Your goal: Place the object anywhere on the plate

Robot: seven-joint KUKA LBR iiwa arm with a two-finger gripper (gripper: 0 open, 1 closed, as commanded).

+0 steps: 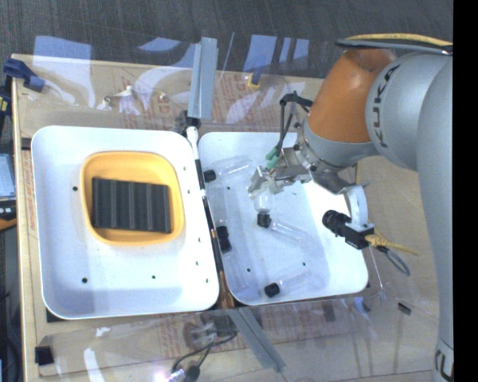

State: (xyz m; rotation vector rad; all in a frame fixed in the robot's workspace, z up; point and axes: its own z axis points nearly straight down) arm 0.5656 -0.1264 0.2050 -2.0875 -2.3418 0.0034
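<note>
Gripper [262,188] low over right bin [346,273], upper middle; finger state: cannot tell. Clear objects [291,231] scattered on that bin's floor, one just below gripper. Yellow plate [131,167] in left bin [64,285], holding dark ribbed block [131,205].

The grey arm [418,134] comes in from the right side of the bench and fills the upper right of the camera view, its orange band [346,102] sitting just above the wrist. The wrist bends down and leftward over the right bin [334,277], near that bin's far edge. The gripper [264,183] hangs low over the bin's far half, toward its middle, pointing down and to the left. Whether its fingers stand apart or together cannot be made out.
</note>
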